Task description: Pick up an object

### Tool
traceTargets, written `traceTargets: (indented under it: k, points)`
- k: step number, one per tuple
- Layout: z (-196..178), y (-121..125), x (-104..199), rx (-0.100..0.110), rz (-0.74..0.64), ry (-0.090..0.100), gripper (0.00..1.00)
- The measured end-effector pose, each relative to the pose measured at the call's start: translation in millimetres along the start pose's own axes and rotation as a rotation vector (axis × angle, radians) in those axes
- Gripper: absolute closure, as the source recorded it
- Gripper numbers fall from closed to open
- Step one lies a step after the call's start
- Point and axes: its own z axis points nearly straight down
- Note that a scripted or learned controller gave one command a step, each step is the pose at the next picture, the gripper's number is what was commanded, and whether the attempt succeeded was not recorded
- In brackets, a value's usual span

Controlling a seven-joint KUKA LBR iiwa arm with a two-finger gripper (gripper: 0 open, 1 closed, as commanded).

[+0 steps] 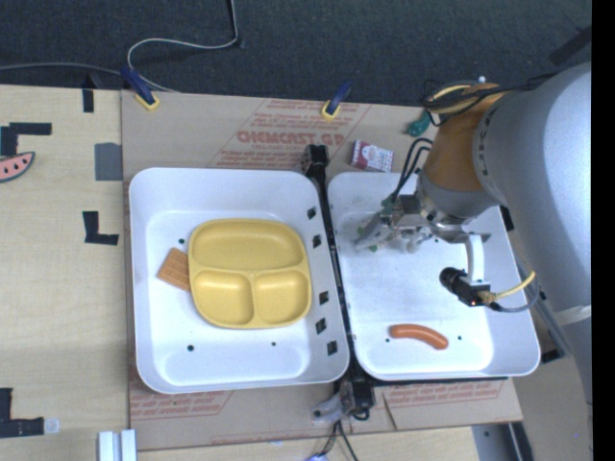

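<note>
Orange sausage [418, 335] lies lengthwise across the right bin [509, 353], nearer the camera than my pincer [384, 230], whose state I cannot tell from here.

My bench [58, 286], pale wood, bears a cardboard sheet [279, 133]; on that sheet lie the left bin [154, 353] and right bin [500, 353], touching.

Robotics laboratory test bench. Left of the arm [538, 161], two white bins [154, 257] rest on clamped cardboard [279, 133]. Cables [183, 41] trail beyond, tape marks [96, 227] farther left.
</note>
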Motion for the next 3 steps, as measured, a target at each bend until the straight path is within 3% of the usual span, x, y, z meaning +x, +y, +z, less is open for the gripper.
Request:
traceTargets:
  k: [1,2,3]
  points:
    - [18.6,-16.0,1.9,-0.002,0.0,0.006,0.0]
    - [9.1,-16.0,1.4,-0.002,0.0,0.003,1.0]
    - [9.2,-16.1,1.3,-0.002,0.0,0.003,0.0]
